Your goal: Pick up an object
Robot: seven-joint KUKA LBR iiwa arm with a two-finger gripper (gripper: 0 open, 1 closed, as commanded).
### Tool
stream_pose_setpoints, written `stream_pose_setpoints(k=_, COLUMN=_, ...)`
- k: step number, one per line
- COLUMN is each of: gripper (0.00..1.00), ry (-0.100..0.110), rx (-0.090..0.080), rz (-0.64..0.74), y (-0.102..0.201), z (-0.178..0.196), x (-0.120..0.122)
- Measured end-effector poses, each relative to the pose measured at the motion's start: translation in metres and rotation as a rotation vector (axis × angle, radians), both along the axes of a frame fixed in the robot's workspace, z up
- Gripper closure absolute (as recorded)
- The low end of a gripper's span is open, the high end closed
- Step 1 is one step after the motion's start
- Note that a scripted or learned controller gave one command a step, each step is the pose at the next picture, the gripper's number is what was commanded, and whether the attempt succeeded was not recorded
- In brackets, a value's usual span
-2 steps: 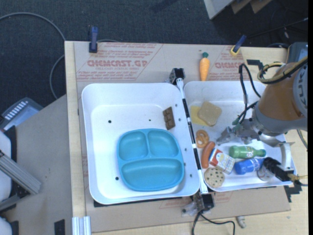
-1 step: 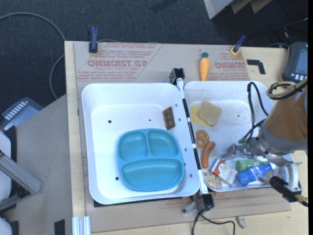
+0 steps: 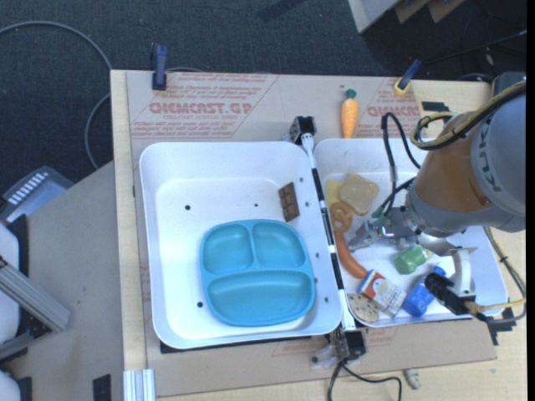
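Bench: left bin holds blue tray, brown block.

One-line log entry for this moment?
arm: over right bin | gripper: low among food items | grasp: unconfirmed | left bin: blue tray, brown block

The arm runs off the frame's right edge and covers the middle of the right bin, so part of that bin's contents is hidden. The tool is too blurred to read. At lower right, the small green object sits partly under the wrist.
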State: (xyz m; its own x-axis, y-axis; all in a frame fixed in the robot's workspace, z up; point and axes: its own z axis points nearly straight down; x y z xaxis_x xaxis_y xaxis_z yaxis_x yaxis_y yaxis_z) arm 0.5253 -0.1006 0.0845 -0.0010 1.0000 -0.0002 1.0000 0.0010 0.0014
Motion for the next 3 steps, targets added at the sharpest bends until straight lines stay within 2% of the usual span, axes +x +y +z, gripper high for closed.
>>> stream_pose_setpoints(k=1, gripper=0.00, ry=0.000, rx=-0.001, rz=-0.001, y=-0.028, z=0.046, x=0.039)
stream_pose_setpoints(k=2, gripper=0.00, ry=-0.031, rx=-0.015, rz=-0.001, y=-0.002, z=0.015, x=0.051)
stream_pose_setpoints(k=3, gripper=0.00, ry=0.003, rx=0.000, rz=-0.002, y=-0.008, z=0.000, x=0.004)
